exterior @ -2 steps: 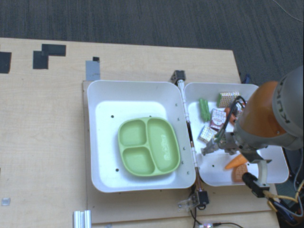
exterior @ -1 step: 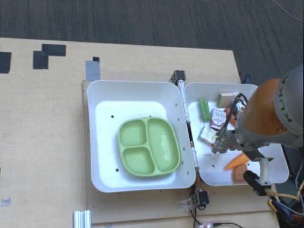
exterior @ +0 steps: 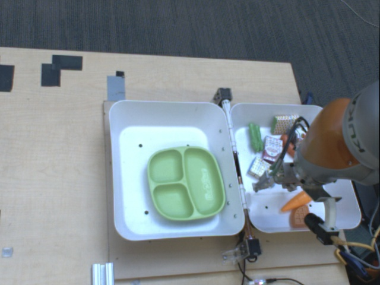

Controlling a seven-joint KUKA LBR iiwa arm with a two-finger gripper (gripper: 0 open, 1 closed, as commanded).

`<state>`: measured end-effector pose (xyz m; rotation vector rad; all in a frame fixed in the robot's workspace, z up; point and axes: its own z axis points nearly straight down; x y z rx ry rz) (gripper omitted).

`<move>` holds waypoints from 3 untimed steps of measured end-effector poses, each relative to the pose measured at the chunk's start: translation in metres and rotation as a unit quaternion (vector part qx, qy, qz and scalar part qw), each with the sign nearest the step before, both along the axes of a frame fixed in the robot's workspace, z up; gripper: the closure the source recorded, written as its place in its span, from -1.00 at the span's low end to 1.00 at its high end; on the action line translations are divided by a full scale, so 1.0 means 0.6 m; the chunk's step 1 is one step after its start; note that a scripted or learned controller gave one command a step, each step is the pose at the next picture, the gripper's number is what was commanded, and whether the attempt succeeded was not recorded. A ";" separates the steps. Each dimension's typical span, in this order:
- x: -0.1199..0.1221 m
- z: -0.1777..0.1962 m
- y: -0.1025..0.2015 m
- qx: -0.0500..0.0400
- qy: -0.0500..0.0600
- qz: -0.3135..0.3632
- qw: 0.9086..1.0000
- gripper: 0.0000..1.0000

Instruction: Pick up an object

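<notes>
The right bin (exterior: 267,215) holds several small objects. Among them are a green stick-shaped item (exterior: 255,136), a dark red and white packet (exterior: 272,148), a small silvery packet (exterior: 258,167), a speckled pad (exterior: 285,123) at the back, an orange carrot-like piece (exterior: 295,202) and a brownish round piece (exterior: 297,218). My arm reaches in from the right, and its orange band (exterior: 326,138) covers part of the bin. The gripper (exterior: 265,183) hangs low over the bin's middle, just in front of the silvery packet and left of the carrot piece. I see nothing clearly held in it.
The left bin (exterior: 127,159) holds a light green divided plate (exterior: 186,183). A ridge with clamps (exterior: 234,159) separates the two bins. Black tape marks (exterior: 59,70) lie on the wooden bench at far left. Cables (exterior: 356,260) trail off the front right corner.
</notes>
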<state>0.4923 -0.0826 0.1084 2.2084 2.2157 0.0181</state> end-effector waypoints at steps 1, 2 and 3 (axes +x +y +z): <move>0.002 0.017 0.001 0.000 -0.002 0.001 1.000 1.00; 0.002 0.017 0.001 0.000 -0.002 0.001 1.000 -1.00; -0.006 -0.036 -0.015 0.001 0.006 -0.001 1.000 -1.00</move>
